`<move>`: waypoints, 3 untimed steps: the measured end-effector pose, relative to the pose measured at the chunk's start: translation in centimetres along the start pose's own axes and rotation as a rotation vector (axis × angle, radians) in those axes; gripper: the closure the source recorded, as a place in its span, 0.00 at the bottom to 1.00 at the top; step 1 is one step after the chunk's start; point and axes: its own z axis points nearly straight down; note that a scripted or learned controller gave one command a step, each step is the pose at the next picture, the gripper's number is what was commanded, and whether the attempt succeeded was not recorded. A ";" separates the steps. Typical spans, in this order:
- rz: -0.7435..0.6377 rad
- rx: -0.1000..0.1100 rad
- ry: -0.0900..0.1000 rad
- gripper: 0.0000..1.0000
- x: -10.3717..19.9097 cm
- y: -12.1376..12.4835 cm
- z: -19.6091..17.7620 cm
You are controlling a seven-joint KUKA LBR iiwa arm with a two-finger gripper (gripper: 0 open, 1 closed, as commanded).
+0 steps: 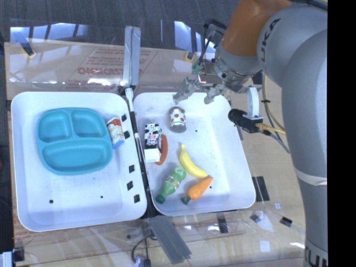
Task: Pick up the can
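Observation:
A small can (115, 131) with a red and white label and a blue end lies in the left bin (72, 204), against the right edge of the blue divided plate (73, 139). My gripper (194, 97) hovers over the back of the right bin (233, 166), well to the right of the can. Its two fingers (179, 97) are spread open with nothing between them. Just below the gripper stands a short white cylinder with red spots (177, 118).
The right bin also holds a black-and-white carton (152, 137), a red chili (163, 149), a banana (191, 163), a green bottle (171, 183) and a carrot (198, 188). A ridge (135, 166) separates the bins. The arm fills the upper right.

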 end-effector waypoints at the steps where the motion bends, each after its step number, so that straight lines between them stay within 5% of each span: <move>1: 0.046 0.000 -0.001 0.00 -1.4 0.4 14.4; 2: 0.041 -0.001 -0.001 1.00 -1.3 0.4 13.3; 3: 0.143 -0.003 0.000 1.00 4.6 1.8 3.6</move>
